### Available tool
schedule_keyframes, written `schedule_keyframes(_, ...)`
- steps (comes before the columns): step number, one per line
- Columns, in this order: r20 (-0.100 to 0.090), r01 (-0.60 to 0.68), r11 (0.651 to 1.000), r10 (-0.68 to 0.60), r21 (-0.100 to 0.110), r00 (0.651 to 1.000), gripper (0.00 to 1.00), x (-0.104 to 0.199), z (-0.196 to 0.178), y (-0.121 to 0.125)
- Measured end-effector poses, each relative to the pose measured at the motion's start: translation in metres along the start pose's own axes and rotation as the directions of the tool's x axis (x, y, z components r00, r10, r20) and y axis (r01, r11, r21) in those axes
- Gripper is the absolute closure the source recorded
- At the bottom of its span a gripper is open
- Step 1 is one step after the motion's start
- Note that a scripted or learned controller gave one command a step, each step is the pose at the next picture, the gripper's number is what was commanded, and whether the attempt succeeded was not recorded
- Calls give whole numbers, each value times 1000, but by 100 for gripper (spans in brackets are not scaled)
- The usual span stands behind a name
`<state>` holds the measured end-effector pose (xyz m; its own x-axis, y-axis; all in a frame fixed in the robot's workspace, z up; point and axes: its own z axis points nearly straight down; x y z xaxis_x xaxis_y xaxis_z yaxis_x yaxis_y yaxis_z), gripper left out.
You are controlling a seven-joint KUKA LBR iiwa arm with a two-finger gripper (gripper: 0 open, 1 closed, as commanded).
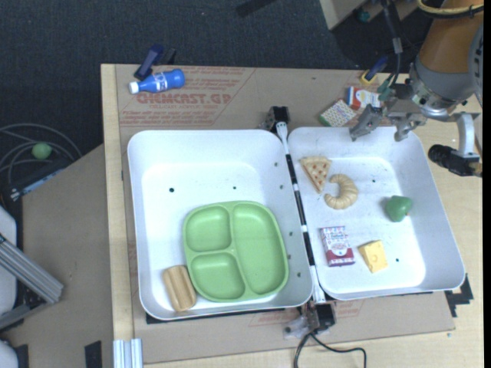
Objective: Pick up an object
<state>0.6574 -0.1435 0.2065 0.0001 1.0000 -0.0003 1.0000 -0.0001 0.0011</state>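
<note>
Tan croissant-shaped pastry toy [342, 191] lies loose mid right white bin [430, 263], w/ clear room round it for a grab. Hand [381, 126] hovers over bin's far rim, fingers spread, nothing held.

Both white bins [153, 159] look like smooth, slightly glossy plastic. The green divided plate [234, 250] is matt plastic. The bench [245, 90] top resembles printed brown cardboard, dull and flat.
</note>
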Motion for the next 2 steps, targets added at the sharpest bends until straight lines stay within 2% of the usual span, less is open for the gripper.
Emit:
schedule_keyframes(1, -1, 0, 1000, 0, 6, 1000, 0, 19, 119, -46)
schedule_keyframes(2, 0, -1, 1000, 1, -1, 1000, 100, 19, 106, -44)
